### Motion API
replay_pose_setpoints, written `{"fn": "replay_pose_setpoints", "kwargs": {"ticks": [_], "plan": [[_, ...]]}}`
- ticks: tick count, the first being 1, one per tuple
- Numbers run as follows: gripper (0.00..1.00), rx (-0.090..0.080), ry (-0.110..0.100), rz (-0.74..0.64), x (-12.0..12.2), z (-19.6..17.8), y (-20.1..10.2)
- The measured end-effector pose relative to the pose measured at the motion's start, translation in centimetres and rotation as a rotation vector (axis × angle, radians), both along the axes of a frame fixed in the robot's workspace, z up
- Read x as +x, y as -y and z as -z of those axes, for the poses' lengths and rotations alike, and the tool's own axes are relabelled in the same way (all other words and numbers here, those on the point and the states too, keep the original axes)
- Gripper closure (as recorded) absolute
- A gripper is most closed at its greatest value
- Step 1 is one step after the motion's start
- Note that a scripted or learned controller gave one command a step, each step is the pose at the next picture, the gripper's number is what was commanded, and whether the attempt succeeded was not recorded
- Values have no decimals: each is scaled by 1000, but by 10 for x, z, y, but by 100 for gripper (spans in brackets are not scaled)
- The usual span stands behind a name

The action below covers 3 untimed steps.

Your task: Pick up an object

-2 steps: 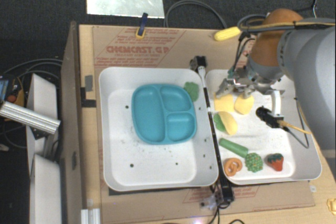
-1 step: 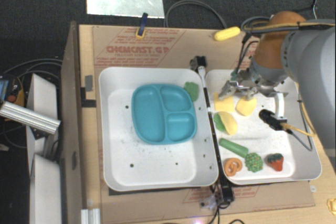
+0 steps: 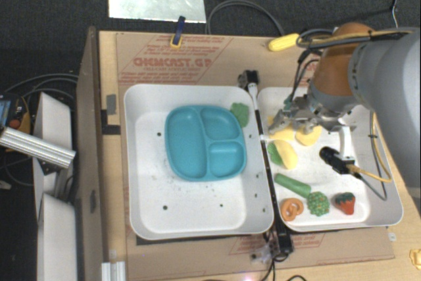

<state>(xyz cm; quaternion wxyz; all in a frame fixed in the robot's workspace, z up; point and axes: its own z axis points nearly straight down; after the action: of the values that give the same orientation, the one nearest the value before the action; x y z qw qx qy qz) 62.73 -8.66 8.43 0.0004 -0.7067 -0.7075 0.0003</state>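
Note:
My gripper [image 3: 291, 120] hangs low over the far left part of the right bin [image 3: 381, 207]. Directly beneath and in front of it lie a pale yellow piece [image 3: 282, 135] and a second yellow piece [image 3: 308, 136]. A yellow-green fruit [image 3: 285, 154] rests just nearer the front. Further forward are a green cucumber [image 3: 293, 183], a broccoli floret [image 3: 318, 203], an orange pretzel [image 3: 291, 208] and a red strawberry [image 3: 345, 203]. Whether anything sits between the fingers is hidden by the wrist.
The left bin [image 3: 151, 207] holds a blue divided plate [image 3: 204, 142] with a green leafy item [image 3: 241, 114] at its far right corner. A dark divider [image 3: 263, 161] separates the bins. A yellow object [image 3: 283, 43] lies on the bench behind the right bin.

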Motion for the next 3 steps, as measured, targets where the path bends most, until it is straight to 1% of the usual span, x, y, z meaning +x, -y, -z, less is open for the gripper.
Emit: {"fn": "replay_pose_setpoints", "kwargs": {"ticks": [1, 2, 3], "plan": [[0, 0, 2, 1, 0, 0, 0], [0, 0, 5, 1, 13, -1, 12], [0, -1, 4, 1, 1, -1, 24]]}}
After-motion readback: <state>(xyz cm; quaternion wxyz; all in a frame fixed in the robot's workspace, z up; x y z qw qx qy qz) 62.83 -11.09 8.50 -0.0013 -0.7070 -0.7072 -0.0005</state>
